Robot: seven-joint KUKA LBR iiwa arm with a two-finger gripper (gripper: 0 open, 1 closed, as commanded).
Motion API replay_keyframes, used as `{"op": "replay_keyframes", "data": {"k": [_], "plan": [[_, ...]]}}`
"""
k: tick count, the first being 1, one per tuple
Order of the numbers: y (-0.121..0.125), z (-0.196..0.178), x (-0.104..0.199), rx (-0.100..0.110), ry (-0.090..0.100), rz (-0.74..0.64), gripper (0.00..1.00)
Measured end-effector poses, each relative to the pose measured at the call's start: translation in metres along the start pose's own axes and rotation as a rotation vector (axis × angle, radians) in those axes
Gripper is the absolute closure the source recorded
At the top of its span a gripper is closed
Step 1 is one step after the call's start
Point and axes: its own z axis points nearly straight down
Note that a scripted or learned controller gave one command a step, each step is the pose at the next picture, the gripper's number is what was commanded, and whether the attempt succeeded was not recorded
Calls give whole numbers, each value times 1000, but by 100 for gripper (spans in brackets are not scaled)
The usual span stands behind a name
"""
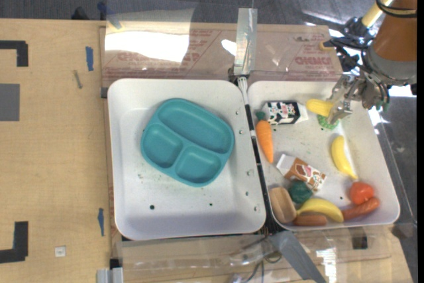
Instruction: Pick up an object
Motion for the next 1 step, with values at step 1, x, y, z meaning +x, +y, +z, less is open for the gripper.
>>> {"op": "replay_keyframes", "data": {"k": [1], "plan": [[0, 2, 1, 0, 3, 0, 0]]}}
